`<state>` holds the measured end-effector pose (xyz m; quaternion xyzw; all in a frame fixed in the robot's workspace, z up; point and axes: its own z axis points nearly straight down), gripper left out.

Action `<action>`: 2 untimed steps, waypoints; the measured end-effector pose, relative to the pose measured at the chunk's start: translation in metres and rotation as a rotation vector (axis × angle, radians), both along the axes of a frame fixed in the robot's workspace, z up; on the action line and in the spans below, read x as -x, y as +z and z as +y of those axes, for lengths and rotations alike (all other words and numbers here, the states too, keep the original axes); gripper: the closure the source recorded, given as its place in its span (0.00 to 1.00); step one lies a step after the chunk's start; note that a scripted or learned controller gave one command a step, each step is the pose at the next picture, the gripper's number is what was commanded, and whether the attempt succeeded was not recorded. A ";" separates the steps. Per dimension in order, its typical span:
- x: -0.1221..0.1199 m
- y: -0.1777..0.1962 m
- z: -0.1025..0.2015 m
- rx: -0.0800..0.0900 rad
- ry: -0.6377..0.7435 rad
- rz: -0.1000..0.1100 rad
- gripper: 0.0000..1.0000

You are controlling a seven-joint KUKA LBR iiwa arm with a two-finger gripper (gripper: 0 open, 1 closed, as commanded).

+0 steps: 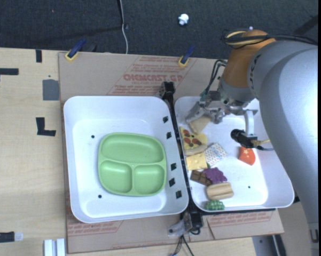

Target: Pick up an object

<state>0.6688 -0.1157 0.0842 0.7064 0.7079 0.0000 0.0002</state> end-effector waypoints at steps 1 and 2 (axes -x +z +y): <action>0.009 0.000 0.002 0.000 -0.002 0.002 0.00; 0.000 0.000 -0.003 0.000 0.000 0.001 0.00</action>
